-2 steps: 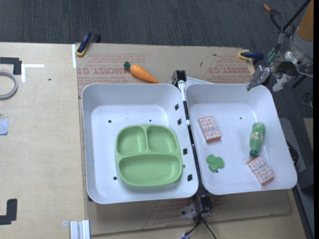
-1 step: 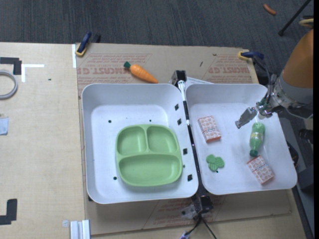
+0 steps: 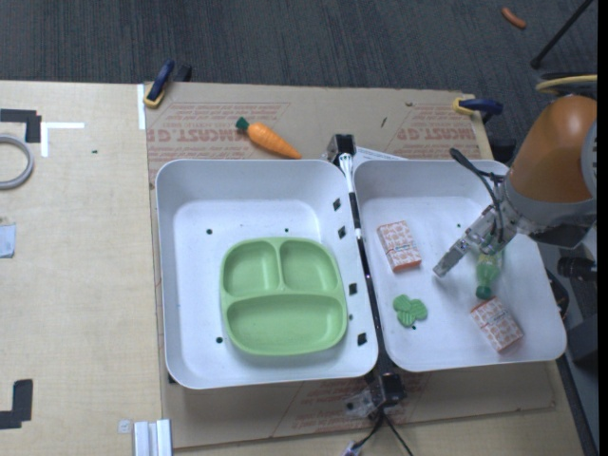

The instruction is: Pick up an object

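The right bin (image 3: 446, 350) holds a red-and-white box (image 3: 400, 246) at its left, a second such box (image 3: 497, 323) at the front right, a small green leafy toy (image 3: 410, 310) and a clear green bottle (image 3: 487, 274) lying down. My gripper (image 3: 465, 266) hangs low over the bin's right half, just above the bottle. It is open: one grey finger (image 3: 446, 264) points to the lower left and the other sits by the bottle's top. Nothing is clamped between them.
A green divided plate (image 3: 283, 295) lies in the left bin (image 3: 180, 255). A toy carrot (image 3: 271, 139) rests on the cardboard behind the bins. Clamps sit at the cardboard's back corners. The arm's orange band (image 3: 562, 150) rises over the right bin's far right side.
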